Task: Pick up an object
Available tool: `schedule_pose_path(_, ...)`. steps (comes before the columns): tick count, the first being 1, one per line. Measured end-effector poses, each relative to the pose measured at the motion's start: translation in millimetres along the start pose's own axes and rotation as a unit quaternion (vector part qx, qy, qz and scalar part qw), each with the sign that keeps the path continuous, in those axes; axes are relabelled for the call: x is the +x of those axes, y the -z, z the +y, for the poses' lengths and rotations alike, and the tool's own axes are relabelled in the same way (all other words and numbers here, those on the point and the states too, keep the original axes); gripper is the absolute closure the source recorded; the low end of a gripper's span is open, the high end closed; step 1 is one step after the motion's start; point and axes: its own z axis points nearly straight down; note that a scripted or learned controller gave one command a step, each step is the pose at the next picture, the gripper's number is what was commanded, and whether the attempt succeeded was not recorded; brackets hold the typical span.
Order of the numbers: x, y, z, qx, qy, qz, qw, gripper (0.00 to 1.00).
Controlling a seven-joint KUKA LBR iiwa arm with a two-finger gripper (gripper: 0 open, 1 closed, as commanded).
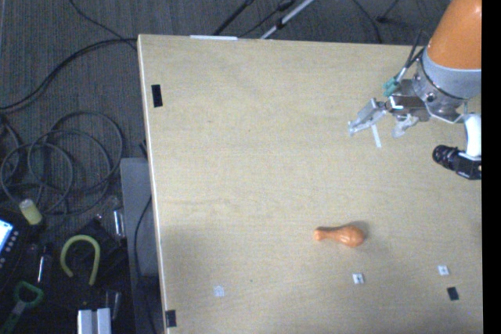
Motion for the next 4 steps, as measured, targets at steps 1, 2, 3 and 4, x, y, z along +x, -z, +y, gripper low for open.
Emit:
schedule_pose_path(1,-33.1,-85.0,84.4,0.000,0.083,-0.002,0.9965,0.00)
schedule_pose_path(2,-60.6,-142.5,84.7,-0.001,0.127,-0.002,0.9920,0.00)
schedule_pose_path(3,-41.5,-167.4,85.1,-0.001,0.219,-0.001,0.9758,0.00)
schedule_pose_path(4,3.7,-167.7,85.3,-0.001,0.252,-0.001,0.9677,0.00)
